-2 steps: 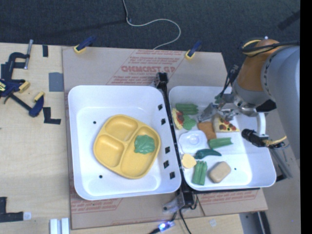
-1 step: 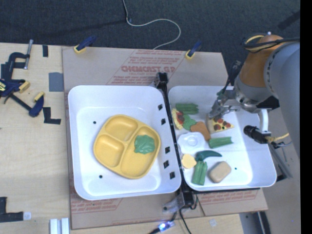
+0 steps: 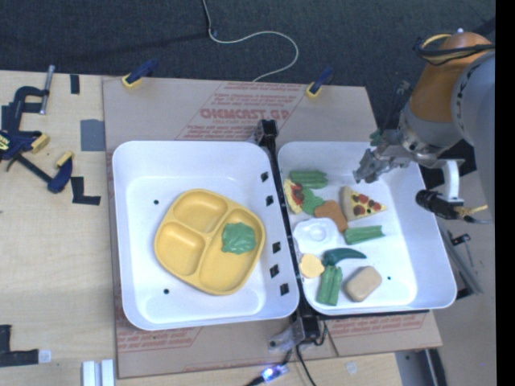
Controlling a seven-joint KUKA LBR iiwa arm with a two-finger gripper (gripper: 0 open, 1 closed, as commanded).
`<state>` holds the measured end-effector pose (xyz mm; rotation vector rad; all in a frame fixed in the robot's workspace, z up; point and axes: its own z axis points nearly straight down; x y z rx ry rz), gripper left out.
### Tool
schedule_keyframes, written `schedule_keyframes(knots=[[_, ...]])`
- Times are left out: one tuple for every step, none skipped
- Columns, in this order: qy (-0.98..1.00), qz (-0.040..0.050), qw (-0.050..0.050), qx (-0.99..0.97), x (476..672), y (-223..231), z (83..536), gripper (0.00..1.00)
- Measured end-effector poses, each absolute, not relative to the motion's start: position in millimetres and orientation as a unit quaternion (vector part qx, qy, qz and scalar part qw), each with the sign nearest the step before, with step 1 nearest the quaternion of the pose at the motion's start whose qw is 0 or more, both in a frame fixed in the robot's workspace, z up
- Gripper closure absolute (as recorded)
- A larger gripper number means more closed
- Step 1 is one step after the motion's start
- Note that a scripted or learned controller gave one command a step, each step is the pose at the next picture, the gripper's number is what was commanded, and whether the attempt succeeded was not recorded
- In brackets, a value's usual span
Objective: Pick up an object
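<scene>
A brown printed cardboard sheet [image 3: 241,111] lies under the two bins on the pale wooden bench [image 3: 48,296], blue-and-yellow spring clamps [image 3: 139,73] pinning its far corners, black clamps [image 3: 24,131] at the bench's left end, a thin white cable [image 3: 249,39] looping over dark carpet [image 3: 96,14] beyond.

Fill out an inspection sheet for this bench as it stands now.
Surface: cardboard sheet on wooden bench, two white bins side by side.
Job's things: right bin holds toy food, including pizza slice, bread piece, fried egg.
Clutter: yellow divided tray in left bin, green leafy piece in one compartment.
Grippers: gripper over right bin's far side, jaws' state unclear.
Cables: white cable looping behind bench.
Surroundings: clamps at left, dark floor beyond.
</scene>
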<state>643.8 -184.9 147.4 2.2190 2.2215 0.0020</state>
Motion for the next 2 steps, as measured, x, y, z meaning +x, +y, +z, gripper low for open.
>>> schedule_keyframes(knots=[[0.708,0.0008,0.001,0.707,639.1,-180,193,1.0],[0.708,0.0003,0.0,0.707,639.5,-179,225,1.0]])
